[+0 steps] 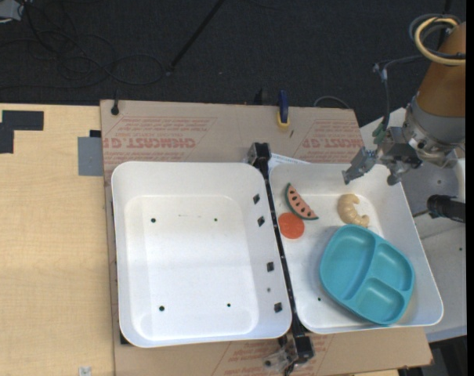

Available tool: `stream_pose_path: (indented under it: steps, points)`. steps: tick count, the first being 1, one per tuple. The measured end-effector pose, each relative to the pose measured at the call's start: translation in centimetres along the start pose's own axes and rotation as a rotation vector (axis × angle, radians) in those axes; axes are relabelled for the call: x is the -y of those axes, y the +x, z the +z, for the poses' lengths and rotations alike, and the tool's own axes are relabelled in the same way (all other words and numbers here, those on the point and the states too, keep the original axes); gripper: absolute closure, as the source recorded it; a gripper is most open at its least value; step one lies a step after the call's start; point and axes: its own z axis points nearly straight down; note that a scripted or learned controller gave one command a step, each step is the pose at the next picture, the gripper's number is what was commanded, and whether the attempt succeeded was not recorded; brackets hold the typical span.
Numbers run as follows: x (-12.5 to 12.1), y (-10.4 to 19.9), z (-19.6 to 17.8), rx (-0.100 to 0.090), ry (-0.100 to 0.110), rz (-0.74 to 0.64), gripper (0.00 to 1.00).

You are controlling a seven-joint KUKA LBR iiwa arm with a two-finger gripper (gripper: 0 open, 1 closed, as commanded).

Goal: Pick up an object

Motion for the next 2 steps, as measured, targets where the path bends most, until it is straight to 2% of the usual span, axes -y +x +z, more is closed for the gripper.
stream_pose_path:
  steps: [1,2]
  points:
    - [-2.1,7.2,17.2,0.0,0.002,-0.002,0.0]
    - [-2.2,6.9,15.5,-0.001,0.002,0.001,1.0]
